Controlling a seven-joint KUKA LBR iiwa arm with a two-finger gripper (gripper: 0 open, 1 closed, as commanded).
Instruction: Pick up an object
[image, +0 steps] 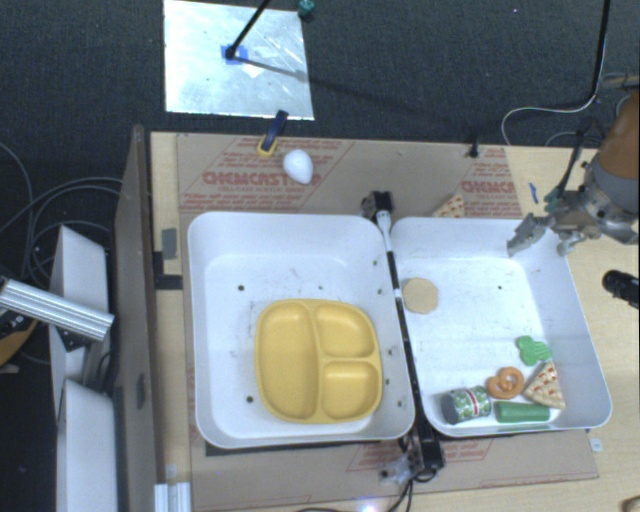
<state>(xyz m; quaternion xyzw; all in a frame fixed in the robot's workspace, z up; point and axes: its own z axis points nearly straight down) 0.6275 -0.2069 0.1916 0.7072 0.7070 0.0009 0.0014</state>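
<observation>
Gripper: the two-finger metal gripper (541, 234) sits at the far right edge of the right bin, on the grey arm with its orange band. Its fingers are spread apart with nothing between them.
Right bin: a shallow white plastic bin (470, 290) with rounded corners and a smooth floor marked by small dark specks.
Candidate objects: all lie in the right bin; five are clustered in its near right corner, well apart from the gripper.
Can: a small cylindrical can with a green and red label (466, 404), lying on its side.
Green bar: a flat, elongated green plastic piece (521, 411), just beside the can.
Pretzel: an orange, looped pretzel-shaped toy (507, 382), glossy.
Pizza slice: a triangular toy pizza slice (545, 385), tan crust with red spots, next to the pretzel.
Green lump: a knobbly bright green plastic piece (533, 350), beyond the pizza slice.
Disc: a flat round tan disc (420, 296), alone near the bin's left wall.
Left bin: a matching shallow white plastic bin (230, 270) holding a yellow three-compartment plastic tray (318, 358) with rounded corners.
Bench surface: a brown cardboard sheet with red print (240, 170), bearing a small white egg-shaped object (297, 165).
</observation>
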